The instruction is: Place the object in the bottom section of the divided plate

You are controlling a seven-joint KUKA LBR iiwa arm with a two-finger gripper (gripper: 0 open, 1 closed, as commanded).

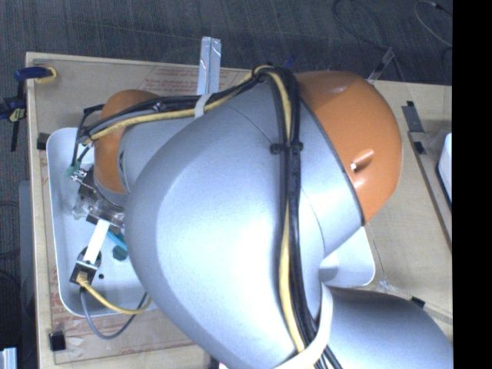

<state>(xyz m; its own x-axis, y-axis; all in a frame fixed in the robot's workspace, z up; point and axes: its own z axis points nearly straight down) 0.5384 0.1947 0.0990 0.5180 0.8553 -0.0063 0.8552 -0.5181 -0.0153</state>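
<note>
Words on the bench [231, 74]: faint red print at about 12 o'clock, too blurry to read.
Words on the arm [254, 229]: none to read.
Words on the white bin [58, 206]: none to read.

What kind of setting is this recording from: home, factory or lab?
Most likely a robotics lab or test cell. A grey and orange arm with loose cabling strapped along it reaches over a white bin on a wooden bench with clamps at its edge.
</note>
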